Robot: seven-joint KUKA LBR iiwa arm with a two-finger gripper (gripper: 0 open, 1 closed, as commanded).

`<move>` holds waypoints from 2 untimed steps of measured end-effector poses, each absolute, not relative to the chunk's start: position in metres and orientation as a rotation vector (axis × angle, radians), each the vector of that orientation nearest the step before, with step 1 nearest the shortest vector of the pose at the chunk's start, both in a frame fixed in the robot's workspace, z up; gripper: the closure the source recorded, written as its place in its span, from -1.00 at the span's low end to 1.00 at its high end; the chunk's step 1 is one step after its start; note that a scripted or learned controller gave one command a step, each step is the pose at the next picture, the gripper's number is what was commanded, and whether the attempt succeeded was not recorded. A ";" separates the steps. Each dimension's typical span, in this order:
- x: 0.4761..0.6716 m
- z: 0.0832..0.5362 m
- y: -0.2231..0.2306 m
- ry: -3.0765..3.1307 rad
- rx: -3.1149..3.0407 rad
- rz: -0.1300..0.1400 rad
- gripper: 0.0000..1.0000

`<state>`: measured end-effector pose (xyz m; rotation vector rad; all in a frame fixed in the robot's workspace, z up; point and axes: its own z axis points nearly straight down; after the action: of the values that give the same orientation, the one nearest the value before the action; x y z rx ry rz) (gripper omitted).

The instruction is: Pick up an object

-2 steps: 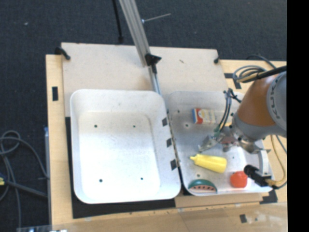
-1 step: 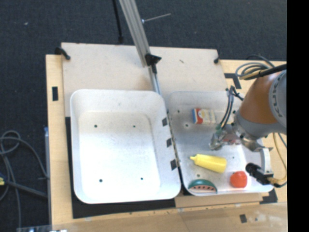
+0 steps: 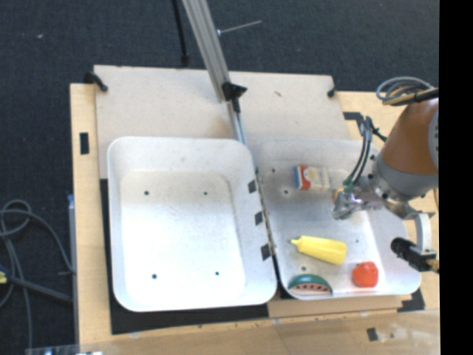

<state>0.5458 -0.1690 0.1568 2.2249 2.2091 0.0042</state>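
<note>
The claw (image 3: 344,204) hangs over the middle of the right bin (image 3: 284,161), reached in from the right side of the counter (image 3: 162,95). Its tips are too small and blurred to read, so I cannot tell its state, and nothing is visibly held.

Four objects lie in this bin. The small carton (image 3: 311,177) lies just up and to the left of the claw, near it but apart. The yellow bottle (image 3: 320,248) lies below the claw, toward the front of the bin, with its long axis running left to right and slightly tilted. The red ball (image 3: 365,274) and the watermelon slice (image 3: 309,286) sit at the front edge, farther off.

By my judgement the carton is the nearest candidate.
</note>
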 end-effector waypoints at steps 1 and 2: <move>0.538 0.214 -0.169 2.217 2.215 0.006 1.00; 0.540 0.251 -0.170 2.220 2.213 0.005 1.00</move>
<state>0.5400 -0.1703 0.2515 2.2133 2.2201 0.0051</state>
